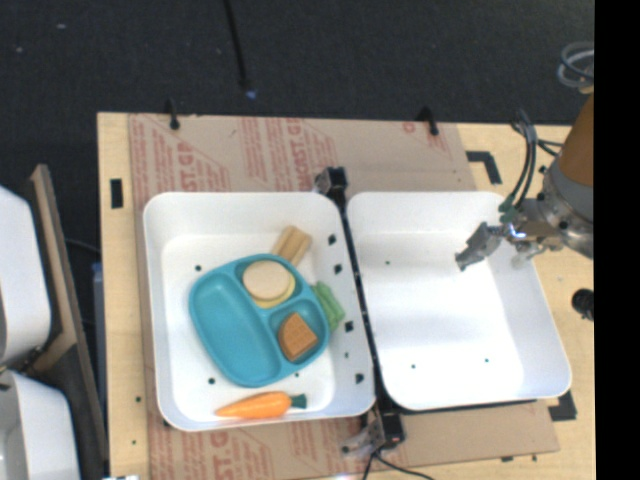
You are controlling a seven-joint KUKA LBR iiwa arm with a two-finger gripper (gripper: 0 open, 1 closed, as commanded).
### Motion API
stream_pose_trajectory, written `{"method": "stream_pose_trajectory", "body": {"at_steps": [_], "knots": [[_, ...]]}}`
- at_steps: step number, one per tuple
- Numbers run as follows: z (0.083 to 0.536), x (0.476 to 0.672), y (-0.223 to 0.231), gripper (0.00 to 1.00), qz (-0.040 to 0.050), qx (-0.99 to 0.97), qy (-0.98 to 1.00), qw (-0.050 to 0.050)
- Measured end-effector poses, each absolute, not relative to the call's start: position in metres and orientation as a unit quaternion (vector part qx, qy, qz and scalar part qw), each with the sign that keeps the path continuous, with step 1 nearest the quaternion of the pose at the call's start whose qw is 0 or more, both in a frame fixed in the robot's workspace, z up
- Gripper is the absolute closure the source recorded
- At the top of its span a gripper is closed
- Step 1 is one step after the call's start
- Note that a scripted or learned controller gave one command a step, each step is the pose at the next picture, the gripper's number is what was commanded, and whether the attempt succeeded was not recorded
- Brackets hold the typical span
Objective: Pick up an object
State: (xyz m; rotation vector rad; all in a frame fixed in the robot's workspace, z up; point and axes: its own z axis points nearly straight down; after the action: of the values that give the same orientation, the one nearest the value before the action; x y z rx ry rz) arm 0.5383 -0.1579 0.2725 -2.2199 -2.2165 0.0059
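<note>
Camera view, items as you see them, operator:

1. Worktop (250, 153): pale wood board with red printed lettering, carrying two shallow white bins side by side.

2. Left bin (160, 268): holds all the loose objects.
 - Blue tray (235, 333), divided into compartments, lying near the bin's middle.
 - Round tan biscuit (269, 281) in the tray's upper compartment.
 - Brown waffle-like piece (298, 337) in the tray's lower right compartment.
 - Tan wooden block (292, 243) just beyond the tray's upper edge, touching or nearly touching it; you cannot tell which.
 - Green piece (330, 305) poking out at the tray's right side, partly hidden.
 - Orange carrot (255, 405) with a green tip, lying flat along the bin's near wall, apart from the tray.

3. Right bin (450, 368): white floor with a few small dark dots.

4. Arm (575, 183): enters from the right, cables looping above it.

5. End effector (476, 249): over the upper right part of the right bin, well apart from every object in the left bin. Nothing shows between its tips; whether it is open or closed you cannot tell.
</note>
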Motion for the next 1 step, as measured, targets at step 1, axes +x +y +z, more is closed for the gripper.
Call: {"method": "stream_pose_trajectory", "body": {"at_steps": [1], "knots": [[0.2758, 0.5394, -0.1577, 0.00, -0.0002, -0.707, -0.707, 0.000]]}}
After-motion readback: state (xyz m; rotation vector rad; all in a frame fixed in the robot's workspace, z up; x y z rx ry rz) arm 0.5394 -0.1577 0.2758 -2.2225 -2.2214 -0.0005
